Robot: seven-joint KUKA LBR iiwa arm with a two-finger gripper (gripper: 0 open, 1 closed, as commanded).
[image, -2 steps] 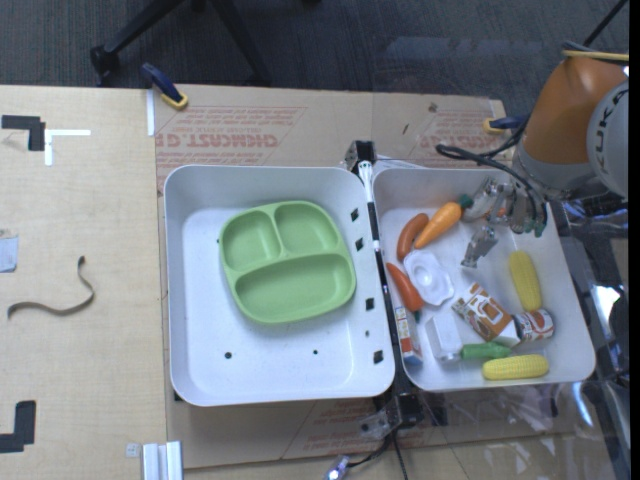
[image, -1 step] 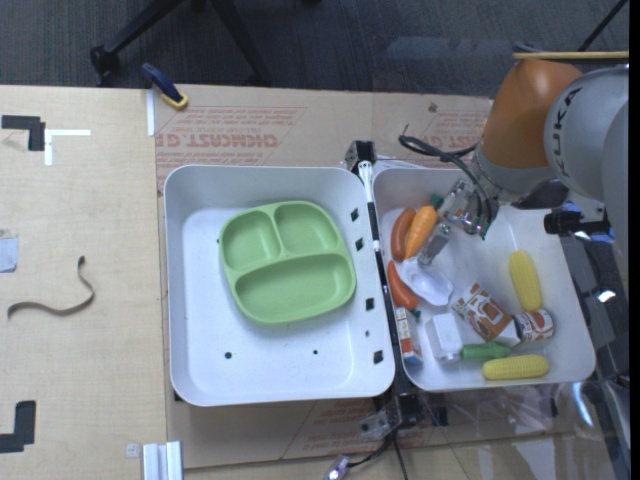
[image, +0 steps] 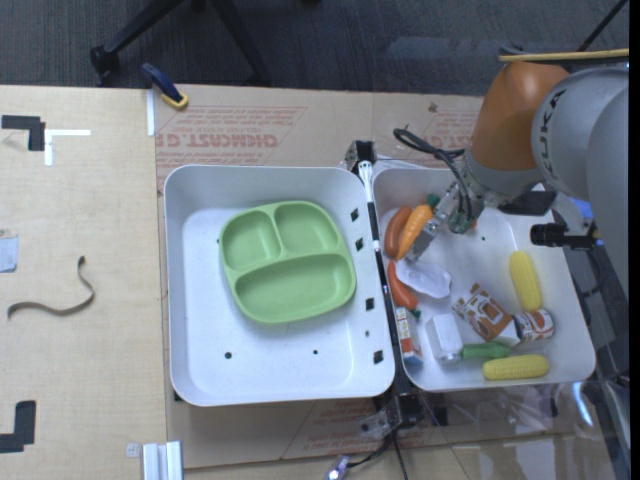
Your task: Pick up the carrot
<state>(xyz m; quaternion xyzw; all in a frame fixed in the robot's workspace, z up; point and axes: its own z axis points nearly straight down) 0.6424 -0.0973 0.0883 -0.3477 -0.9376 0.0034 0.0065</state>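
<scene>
In right bin (image: 572,313), gripper (image: 425,236) touching carrot (image: 408,226)

Bright, even overhead light; soft shadows, slightly soft focus.

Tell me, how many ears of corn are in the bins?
2, both in the right bin: one corn cob near its right wall, another along the front edge. Others could hide under clutter.

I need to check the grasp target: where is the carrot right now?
The carrot lies in the right bin, near its upper left corner against the wall shared with the left bin, directly beside the gripper.
</scene>
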